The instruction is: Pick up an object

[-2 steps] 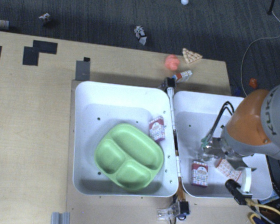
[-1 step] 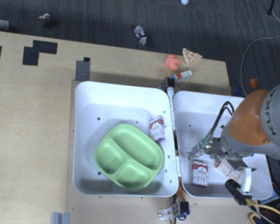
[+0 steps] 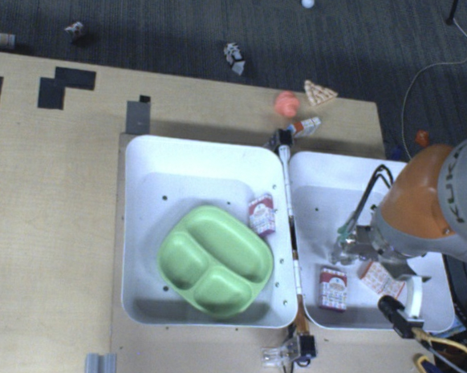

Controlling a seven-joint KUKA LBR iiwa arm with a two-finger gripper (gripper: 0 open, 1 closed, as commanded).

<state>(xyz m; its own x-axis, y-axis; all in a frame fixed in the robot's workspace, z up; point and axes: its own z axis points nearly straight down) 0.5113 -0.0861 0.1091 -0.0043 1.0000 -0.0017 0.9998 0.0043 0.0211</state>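
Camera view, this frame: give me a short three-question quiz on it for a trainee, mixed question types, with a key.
1. True or false: the green divided plate lies in the right bin.
2. Multiple choice: the small red-and-white carton in the right bin lies (A) near the bin's front edge, just left of the arm; (B) on the green plate; (C) outside both bins.
3. Fill in: on the bench beyond the bins, next to the pizza-slice toy, sits a pink ____.

Key
1. False: it lies in the left bin.
2. A.
3. Ball.
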